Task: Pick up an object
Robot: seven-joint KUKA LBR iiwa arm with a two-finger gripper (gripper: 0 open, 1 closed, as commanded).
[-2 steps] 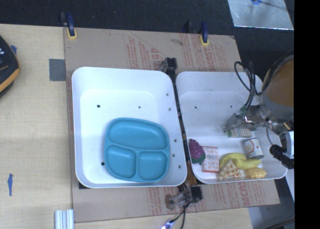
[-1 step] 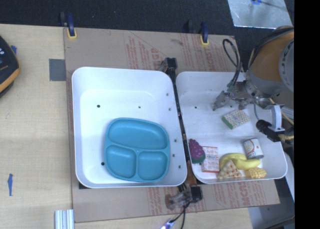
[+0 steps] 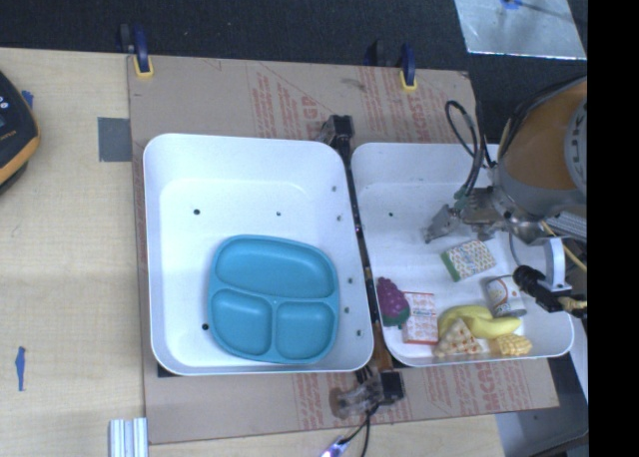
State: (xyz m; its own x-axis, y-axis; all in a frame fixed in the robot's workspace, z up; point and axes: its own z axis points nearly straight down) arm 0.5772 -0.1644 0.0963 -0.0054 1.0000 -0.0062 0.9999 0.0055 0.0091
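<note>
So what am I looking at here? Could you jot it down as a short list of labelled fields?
arm: grey arm reaching in from the right, over the right bin
gripper: gripper above the right bin's bare floor, nothing visibly held
left bin: left bin holds a blue divided plate
right bin: right bin holds a small green packet, purple grapes, a banana, a corn cob and a red-and-white card
clustering: items lie along the right bin's near edge

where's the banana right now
The banana lies in the right bin, near its front edge, between the corn cob and a small printed card.
</note>
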